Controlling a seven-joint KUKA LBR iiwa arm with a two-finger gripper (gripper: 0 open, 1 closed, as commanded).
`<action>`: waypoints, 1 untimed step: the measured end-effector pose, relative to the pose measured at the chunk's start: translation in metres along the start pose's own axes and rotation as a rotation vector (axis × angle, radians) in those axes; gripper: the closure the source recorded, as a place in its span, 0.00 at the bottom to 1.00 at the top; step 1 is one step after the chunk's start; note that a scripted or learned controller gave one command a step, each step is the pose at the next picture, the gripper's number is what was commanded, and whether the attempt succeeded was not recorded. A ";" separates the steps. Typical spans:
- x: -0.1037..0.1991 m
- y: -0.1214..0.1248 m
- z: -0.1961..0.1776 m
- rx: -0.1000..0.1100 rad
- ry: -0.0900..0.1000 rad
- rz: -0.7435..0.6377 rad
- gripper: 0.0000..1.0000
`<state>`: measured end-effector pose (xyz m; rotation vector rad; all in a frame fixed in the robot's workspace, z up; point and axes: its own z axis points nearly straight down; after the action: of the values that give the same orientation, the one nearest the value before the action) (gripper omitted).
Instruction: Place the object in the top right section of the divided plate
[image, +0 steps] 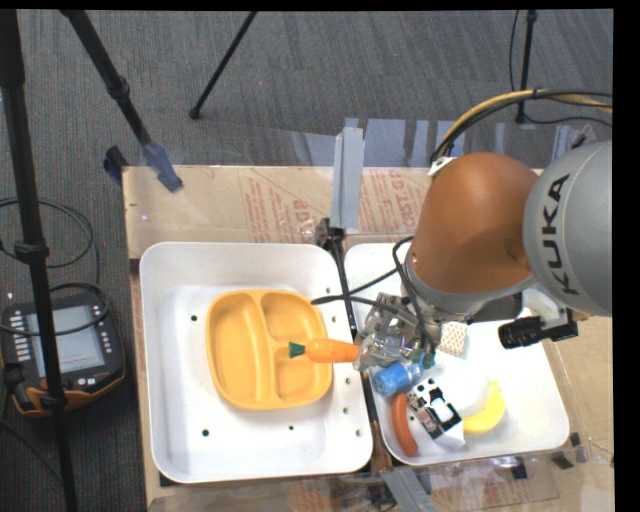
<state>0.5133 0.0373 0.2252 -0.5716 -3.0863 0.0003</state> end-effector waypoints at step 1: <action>0.033 0.035 -0.084 0.001 -0.001 0.124 1.00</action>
<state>0.4952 0.0816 0.3091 -0.7614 -3.0456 0.0017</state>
